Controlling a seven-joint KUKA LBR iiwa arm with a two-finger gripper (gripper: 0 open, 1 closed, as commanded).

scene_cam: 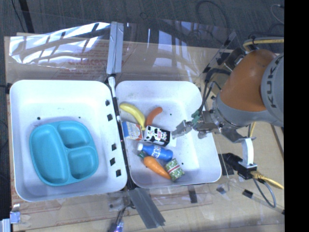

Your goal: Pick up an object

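In the right bin [205, 166] lie a yellow banana [133, 113], an orange-red sausage-shaped piece [154, 115], a black-and-white cow-patterned carton [157, 135], a blue bottle [157, 152], an orange carrot [156, 166], a small green can [175, 170] and a small blue-and-white packet [131, 130]. My gripper [191, 130] hangs over the right half of this bin, just right of the carton. Its fingers are spread open and nothing sits between them. The left fingertip [180, 128] is close to the carton's right end.
The left bin [19, 95] holds a turquoise divided plate [64, 151]. A grey divider [114, 110] runs between the bins. Clear plastic sheeting [159, 47] stands behind both bins. The arm's orange band [246, 79] looms over the right bin's right rim.
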